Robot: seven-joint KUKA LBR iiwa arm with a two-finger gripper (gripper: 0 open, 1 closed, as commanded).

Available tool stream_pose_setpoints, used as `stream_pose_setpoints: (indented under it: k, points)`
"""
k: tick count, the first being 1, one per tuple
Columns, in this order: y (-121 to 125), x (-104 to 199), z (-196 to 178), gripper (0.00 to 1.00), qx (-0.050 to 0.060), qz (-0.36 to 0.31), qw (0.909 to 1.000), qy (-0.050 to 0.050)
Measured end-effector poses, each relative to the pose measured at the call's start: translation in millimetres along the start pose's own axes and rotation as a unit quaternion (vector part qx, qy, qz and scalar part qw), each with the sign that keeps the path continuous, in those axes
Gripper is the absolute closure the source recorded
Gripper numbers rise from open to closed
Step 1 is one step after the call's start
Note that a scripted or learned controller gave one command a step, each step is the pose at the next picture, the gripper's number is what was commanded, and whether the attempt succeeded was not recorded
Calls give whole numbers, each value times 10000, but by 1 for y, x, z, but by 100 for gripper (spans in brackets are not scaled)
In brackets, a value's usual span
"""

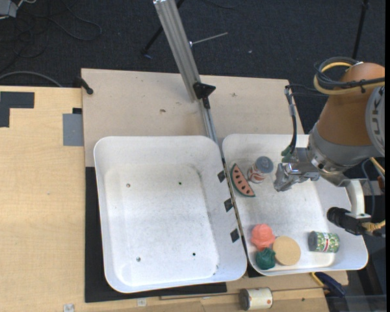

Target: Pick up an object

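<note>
My gripper [283, 179] hangs over the right bin [299, 203], just right of a small grey-capped jar [262, 167] and above bare bin floor. A watermelon slice [242, 181] lies by the bin's left wall. Near the front lie a pink-red toy [262, 234], a dark green toy [266, 258], a tan round disc [287, 250] and a green-labelled can [323, 242] on its side. Nothing shows between the fingers.
The left bin [159, 213] sits beside the right one, with black clips along the shared wall. A slanted metal rail [182, 51] rises behind the bins. A small cylinder [255, 298] lies on the bench in front.
</note>
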State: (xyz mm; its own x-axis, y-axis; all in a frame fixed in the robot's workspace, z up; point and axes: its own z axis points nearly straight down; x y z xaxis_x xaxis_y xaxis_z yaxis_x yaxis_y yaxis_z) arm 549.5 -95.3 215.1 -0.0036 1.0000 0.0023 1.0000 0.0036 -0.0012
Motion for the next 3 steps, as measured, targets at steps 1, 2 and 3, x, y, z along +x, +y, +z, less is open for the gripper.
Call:
stream_pose_setpoints:
  k: [1,2,3]
  points:
    - [13,44,4,100,7,-1,10000,0]
    - [43,87,-3,100,-3,-1,10000,-3]
    - [65,140,3,100,4,1,10000,-10]
